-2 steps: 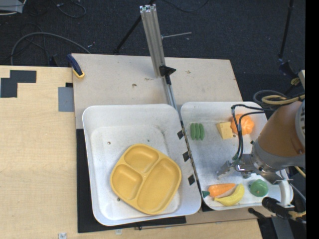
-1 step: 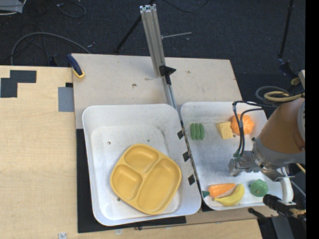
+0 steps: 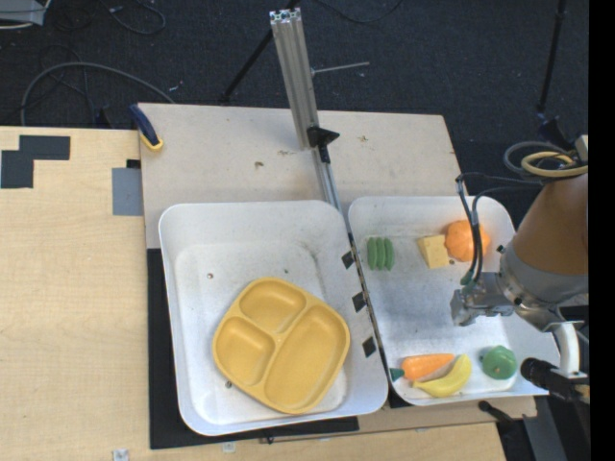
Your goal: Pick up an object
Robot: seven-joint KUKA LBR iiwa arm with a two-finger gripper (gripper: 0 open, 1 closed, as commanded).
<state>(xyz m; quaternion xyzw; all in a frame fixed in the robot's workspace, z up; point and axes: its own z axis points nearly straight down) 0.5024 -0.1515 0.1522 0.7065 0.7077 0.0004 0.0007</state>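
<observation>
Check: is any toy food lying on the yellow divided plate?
No, the yellow plate in the left bin holds nothing; the banana lies in the right bin.

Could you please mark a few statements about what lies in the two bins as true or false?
1. The yellow divided plate lies in the left bin. True.
2. The banana lies on the yellow divided plate. False: it lies in the right bin, at the near edge, touching the carrot.
3. The green ridged vegetable lies near the divider between the bins. True.
4. The orange sits beside the green round fruit. False: the orange sits next to the yellow block at the far side; the green round fruit is at the near side.
5. The gripper is over the right bin. True.
</observation>
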